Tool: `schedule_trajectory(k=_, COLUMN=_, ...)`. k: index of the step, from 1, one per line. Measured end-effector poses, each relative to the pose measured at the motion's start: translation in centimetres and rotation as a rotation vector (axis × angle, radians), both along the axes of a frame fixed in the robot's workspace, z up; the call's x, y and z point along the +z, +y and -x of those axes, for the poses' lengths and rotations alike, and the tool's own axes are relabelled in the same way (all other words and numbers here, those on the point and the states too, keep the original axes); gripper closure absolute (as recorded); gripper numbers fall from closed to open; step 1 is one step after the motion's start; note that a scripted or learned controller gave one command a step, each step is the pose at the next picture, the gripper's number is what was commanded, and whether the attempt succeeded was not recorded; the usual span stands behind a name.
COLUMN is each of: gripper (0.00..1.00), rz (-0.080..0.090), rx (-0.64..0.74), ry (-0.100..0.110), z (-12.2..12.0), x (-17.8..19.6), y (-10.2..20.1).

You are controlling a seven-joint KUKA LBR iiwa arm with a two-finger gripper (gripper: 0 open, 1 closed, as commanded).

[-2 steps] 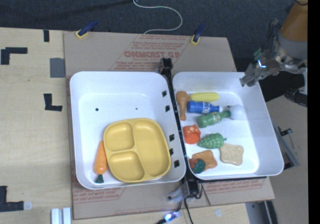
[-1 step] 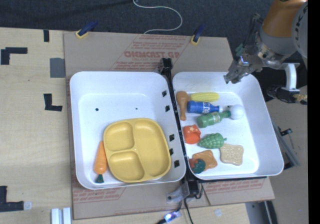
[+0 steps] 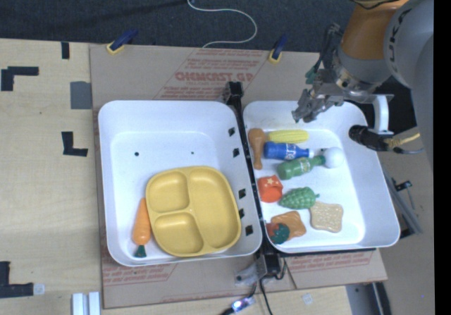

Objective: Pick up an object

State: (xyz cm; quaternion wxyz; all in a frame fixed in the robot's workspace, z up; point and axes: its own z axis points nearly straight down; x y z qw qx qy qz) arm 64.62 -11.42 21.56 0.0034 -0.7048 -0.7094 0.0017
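My gripper (image 3: 309, 110) hangs over the back of the right bin (image 3: 366, 187), above and just right of a yellow corn cob (image 3: 287, 137). I see nothing held in it. Below the corn lie a blue bottle (image 3: 287, 151) and a green bottle (image 3: 301, 165) with a white cap. A brown drumstick (image 3: 256, 146) lies by the bin's left wall. Toward the front are a red tomato (image 3: 270, 188), green grapes (image 3: 299, 198), a slice of bread (image 3: 327, 216) and an orange-and-green toy (image 3: 284, 226).
The left bin (image 3: 134, 130) holds a yellow divided plate (image 3: 192, 209) and an orange carrot (image 3: 141, 225) at its front left. A white cable (image 3: 218, 14) loops behind the bins. The grey arm with its orange band (image 3: 377, 17) reaches in from the upper right.
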Motion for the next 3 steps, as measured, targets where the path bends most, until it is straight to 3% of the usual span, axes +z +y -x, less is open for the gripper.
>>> schedule_trajectory(k=1, gripper=1.00, rz=0.000, rx=0.002, ry=-0.002, z=-1.0, x=-0.1, y=6.2)
schedule_trajectory(k=2, gripper=1.00, rz=0.002, rx=-0.003, ry=-0.003, z=-1.0, x=1.6, y=5.2)
schedule_trajectory(k=3, gripper=1.00, rz=0.003, rx=-0.005, ry=0.001, z=-1.0, x=-0.5, y=5.6)
